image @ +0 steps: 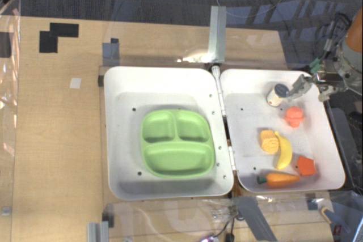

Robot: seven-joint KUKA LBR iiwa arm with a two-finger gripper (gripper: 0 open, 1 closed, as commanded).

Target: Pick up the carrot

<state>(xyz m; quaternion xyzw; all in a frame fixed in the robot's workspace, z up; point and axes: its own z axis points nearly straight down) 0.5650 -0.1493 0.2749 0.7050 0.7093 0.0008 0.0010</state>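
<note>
Nearest the camera lies the carrot [279,179], on its side along the near wall of the right bin [249,139], its green stub pointing toward that bin's near left corner. Lying flat and close to the wall, it leaves little room on its near side, so a grasp from above across its width looks the better approach.

Just beyond it, an orange-red block [305,165] sits close to the carrot's thick end, and a banana [283,151] leans against a yellow-orange piece [269,141] toward the bin's middle. A pink piece [294,116] rests farther back, and a small grey-and-cream thing [278,94] lies near the far wall.

The pincer [300,85] hangs over the far right corner of this bin, well apart from the carrot and nearly touching the grey-and-cream thing. Whether its tips are apart or together I cannot tell; nothing is seen gripped.

The left bin [122,139] carries a green divided plate [177,142] at its centre, clear of the work. Judging from this, the task is barely begun: the arm must cross to the bin's near edge.
</note>
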